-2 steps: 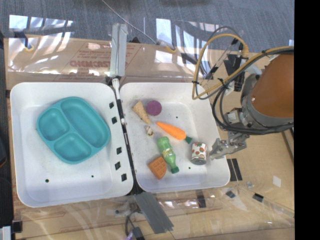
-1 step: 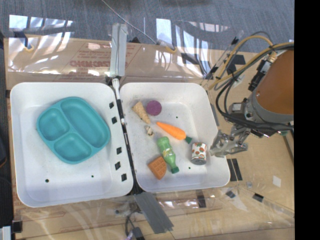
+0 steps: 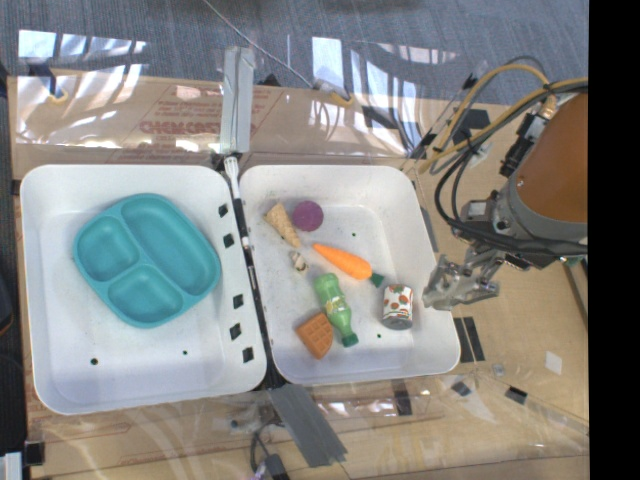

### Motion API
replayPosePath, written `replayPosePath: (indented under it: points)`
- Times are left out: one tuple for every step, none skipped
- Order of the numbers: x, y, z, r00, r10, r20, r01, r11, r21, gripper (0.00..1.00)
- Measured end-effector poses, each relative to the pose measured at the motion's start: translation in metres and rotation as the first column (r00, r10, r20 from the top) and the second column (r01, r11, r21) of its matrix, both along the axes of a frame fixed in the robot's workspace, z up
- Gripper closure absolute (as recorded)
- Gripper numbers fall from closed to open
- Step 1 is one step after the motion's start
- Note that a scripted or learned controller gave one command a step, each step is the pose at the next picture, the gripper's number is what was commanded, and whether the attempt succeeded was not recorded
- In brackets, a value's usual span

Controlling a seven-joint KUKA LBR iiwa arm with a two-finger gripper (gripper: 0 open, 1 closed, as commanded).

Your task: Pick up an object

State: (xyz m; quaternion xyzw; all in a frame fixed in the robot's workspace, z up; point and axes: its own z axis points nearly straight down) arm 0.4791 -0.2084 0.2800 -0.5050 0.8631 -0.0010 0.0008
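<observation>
The right bin (image 3: 425, 230) holds several small items: an orange carrot (image 3: 343, 261), a green bottle (image 3: 335, 309), a small can (image 3: 397, 306), a waffle-like orange piece (image 3: 315, 336), an ice-cream cone (image 3: 282, 224) and a purple ball (image 3: 308, 215). My gripper (image 3: 458, 284) hangs just outside the right bin's right rim, close to the can, with nothing visibly between its fingers.
The left bin (image 3: 60, 368) holds a teal divided plate (image 3: 147, 259). A metal divider strip (image 3: 236, 98) runs up from between the bins. Cables (image 3: 470, 128) loop above the arm at the right. A tiny shell-like item (image 3: 298, 261) lies beside the carrot.
</observation>
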Motion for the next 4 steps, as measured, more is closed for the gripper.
replayPosePath:
  points:
    - [-0.002,-0.002,-0.019,0.97,-0.243,-0.004,0.243,0.97,0.001,1.0]
    - [0.015,-0.002,-0.009,0.851,-0.525,0.003,0.525,0.851,0.002,1.0]
    - [0.016,-0.002,-0.017,0.652,-0.758,-0.002,0.758,0.652,0.001,1.0]
    - [0.021,-0.002,-0.008,0.382,-0.924,0.0,0.924,0.382,0.003,1.0]
